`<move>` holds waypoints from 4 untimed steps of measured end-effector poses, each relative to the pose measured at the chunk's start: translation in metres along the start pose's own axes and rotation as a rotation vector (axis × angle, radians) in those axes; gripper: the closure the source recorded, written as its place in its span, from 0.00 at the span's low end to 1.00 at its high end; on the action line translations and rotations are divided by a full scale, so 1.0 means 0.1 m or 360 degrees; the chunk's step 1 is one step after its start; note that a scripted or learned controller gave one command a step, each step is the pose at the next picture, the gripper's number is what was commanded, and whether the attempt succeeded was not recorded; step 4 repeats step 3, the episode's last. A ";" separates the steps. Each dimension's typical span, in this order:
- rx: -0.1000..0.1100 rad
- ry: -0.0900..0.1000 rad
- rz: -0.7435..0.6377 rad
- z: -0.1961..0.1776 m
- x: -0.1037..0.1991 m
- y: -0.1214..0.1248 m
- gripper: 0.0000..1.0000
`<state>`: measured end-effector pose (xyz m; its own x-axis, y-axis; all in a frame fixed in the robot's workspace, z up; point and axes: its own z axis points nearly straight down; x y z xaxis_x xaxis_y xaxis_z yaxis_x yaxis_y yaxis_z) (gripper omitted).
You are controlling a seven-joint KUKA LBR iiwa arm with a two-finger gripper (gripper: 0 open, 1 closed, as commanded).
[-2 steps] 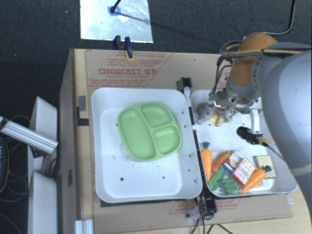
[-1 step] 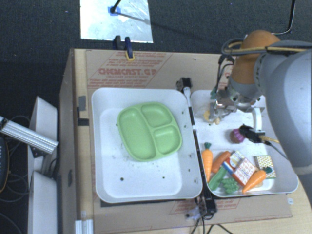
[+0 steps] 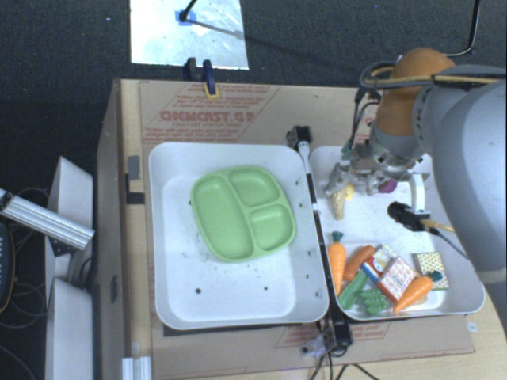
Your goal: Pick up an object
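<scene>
Carrots (image 3: 339, 261) and other toy food lie piled in the right bin's (image 3: 467, 295) near corner. Farther back, the tool (image 3: 348, 182) hangs over a pale corn cob (image 3: 339, 203); its grip cannot be told.

A bulky grey arm (image 3: 463, 149) carries a glossy orange band (image 3: 404, 93) above its metallic pincer (image 3: 372, 176), with thin black cables looping beside the wrist.

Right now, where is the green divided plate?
In the camera view, the green divided plate lies in the left white bin, near its middle, across the divider from the carrots in the right bin.
</scene>
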<state>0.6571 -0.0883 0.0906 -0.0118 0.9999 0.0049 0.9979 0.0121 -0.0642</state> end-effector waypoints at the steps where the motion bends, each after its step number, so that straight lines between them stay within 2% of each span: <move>1: -0.0004 -0.0002 -0.0006 -0.11 0.00 0.00 1.00; 2: -0.0111 -0.0008 0.0009 -1.05 0.22 -0.32 1.00; 3: -0.0107 -0.0010 0.0016 -1.32 -0.30 -0.18 1.00; 4: -0.0107 -0.0010 0.0016 -1.32 -0.30 -0.18 1.00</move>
